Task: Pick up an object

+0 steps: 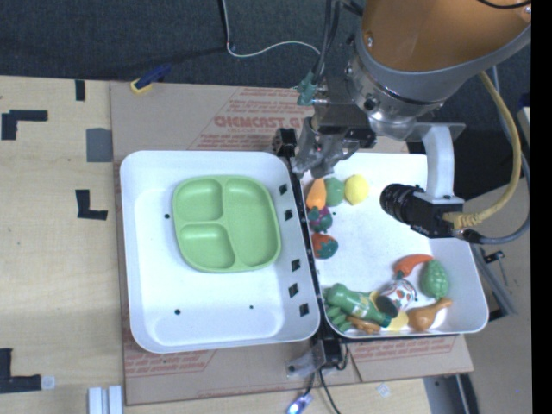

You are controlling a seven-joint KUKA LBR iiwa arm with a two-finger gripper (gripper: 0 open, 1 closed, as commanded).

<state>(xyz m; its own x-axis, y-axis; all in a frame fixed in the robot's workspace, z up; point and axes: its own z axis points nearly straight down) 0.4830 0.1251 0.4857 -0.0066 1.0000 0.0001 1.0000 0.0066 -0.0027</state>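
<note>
Looking down at a slant on my tabletop [52, 231], I see two shallow white bins side by side on a sheet of brown cardboard [216, 119]. My left bin [142, 300] carries one green divided plate [228, 222], lying flat toward the bin's far half, with three compartments. My right bin [479, 304] carries the small toy foods. My arm [440, 33], grey with a broad orange band, comes in from the right and far edge. My tool [321, 158] hangs over the right bin's far left corner, close to the wall shared by the two bins. I cannot tell how its tips are set, and nothing shows plainly between them. Just beneath the tool, along the bin's left edge, lies an orange carrot-like piece [316, 191], with a yellow lemon [355, 189] beside it. Below these sit a small dark green and purple piece [322, 220] and a red and green piece [325, 246]. Along the near edge, toward the near right corner, lies a cluster: a green vegetable [342, 298], a red and white item [398, 295], a green leafy piece [434, 278] and an orange-brown piece [424, 316]. A black cylinder [414, 208] on my arm hangs over the bin's right side.
</note>
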